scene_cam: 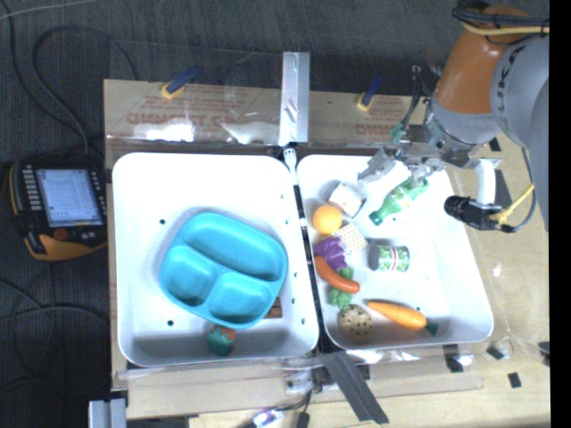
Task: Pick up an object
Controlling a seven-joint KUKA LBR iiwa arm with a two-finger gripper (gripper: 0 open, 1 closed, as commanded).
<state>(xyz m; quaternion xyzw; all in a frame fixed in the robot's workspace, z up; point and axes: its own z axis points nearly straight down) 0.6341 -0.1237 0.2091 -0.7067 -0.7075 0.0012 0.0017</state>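
Note:
My gripper (389, 164) hangs over the far part of the right bin (464, 266). Just below and to its right lies a green bottle (400, 199), tilted on its side. A white block (346, 196) sits to the gripper's lower left, with an orange ball (327, 218) beside it. Nothing shows as held by the gripper. Further forward lie a green can (390, 258), purple grapes (332, 251), a red-orange sausage shape (337, 277), a carrot (397, 313) and a brown speckled ball (355, 320).
The left bin (134, 239) holds a blue divided plate (225, 266) and a small green and red thing (220, 338) at its front wall. A teach pendant (58, 203) lies left of the bench. Bare bin floor shows at the right bin's right side.

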